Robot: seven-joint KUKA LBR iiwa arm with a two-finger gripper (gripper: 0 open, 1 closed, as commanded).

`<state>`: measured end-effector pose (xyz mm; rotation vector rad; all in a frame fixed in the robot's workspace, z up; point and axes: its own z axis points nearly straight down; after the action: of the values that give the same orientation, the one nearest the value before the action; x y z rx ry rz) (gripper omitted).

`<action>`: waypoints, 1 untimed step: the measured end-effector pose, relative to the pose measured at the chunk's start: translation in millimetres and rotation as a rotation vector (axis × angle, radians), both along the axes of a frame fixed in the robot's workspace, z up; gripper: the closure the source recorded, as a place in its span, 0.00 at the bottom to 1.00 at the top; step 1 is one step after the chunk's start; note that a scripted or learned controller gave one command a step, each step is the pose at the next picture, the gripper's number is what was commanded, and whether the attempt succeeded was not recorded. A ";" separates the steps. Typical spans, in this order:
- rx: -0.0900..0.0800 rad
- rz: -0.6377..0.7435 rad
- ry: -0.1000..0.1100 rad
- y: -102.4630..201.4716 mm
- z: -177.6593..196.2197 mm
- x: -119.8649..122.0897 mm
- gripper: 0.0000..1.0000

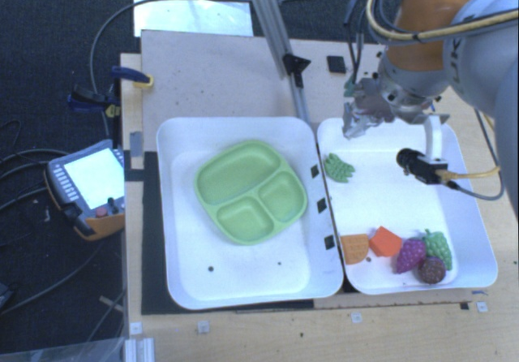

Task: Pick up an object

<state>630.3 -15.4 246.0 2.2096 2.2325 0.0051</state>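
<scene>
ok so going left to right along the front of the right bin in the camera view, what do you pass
orange cracker-like piece → red-orange block → purple grape bunch → dark red round fruit. The green grape bunch overlaps the last two, so it is left out.

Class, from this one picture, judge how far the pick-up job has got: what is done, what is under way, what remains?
Done: nothing lifted. The toy foods and the green piece lie in the right bin. Under way: the gripper is at that bin's far-left corner. Left: reaching an item, gripping and lifting it.
</scene>
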 end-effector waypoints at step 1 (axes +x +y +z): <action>0.000 0.000 -0.001 52.5 3.0 8.8 1.00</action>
<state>639.1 37.0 249.0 2.2092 2.2324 0.0065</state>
